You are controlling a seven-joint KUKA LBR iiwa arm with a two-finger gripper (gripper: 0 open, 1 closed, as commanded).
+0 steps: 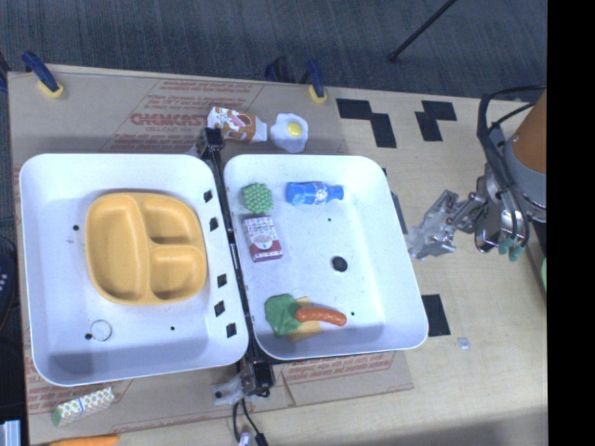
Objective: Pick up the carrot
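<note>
Three items (262,238) beyond carrot (321,317)

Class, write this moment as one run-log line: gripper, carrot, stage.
gripper: outside right bin, over bench | carrot: lying in right bin's near end, beside green leafy piece | stage: carrot not yet picked up

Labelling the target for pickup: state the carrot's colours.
Orange body with a green leafy top, clearest in the camera view: carrot, near the right bin's front edge.
</note>
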